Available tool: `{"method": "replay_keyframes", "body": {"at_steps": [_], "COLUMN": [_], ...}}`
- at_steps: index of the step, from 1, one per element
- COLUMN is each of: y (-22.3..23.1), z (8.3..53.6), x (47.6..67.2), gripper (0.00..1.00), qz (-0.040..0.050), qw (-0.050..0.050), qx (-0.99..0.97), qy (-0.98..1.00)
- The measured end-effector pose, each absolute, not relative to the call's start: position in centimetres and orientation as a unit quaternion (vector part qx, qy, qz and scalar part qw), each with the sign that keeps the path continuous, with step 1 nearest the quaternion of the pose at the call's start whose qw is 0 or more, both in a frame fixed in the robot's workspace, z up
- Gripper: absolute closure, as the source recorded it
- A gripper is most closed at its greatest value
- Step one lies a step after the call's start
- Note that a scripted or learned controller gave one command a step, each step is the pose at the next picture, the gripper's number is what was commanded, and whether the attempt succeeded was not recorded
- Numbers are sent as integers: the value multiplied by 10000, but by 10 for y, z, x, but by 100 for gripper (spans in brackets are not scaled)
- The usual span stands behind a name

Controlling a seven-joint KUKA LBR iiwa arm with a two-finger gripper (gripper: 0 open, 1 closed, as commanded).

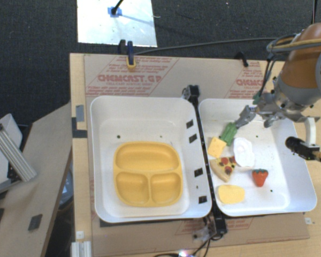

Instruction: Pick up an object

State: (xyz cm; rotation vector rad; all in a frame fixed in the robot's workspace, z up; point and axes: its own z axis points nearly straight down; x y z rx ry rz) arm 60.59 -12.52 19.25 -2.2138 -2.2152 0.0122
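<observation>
item: green object, right bin, far left part; long axis slanted toward the hand. hand: fingers apart, nothing held, placed just beyond the object's upper right end.

Glossy plastic tray (smooth, yellow)

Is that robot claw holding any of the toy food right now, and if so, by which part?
Nothing is held. The gripper hangs open above the right bin, with no object between its fingers; the green piece lies just below and left of it.
</observation>
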Motion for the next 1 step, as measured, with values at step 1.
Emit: {"method": "replay_keyframes", "body": {"at_steps": [1], "y": [-125], "z": [201], "x": [609], "gripper": [0], "qz": [-4], "qw": [-9], "qx": [-7060], "qy": [-7082]}}
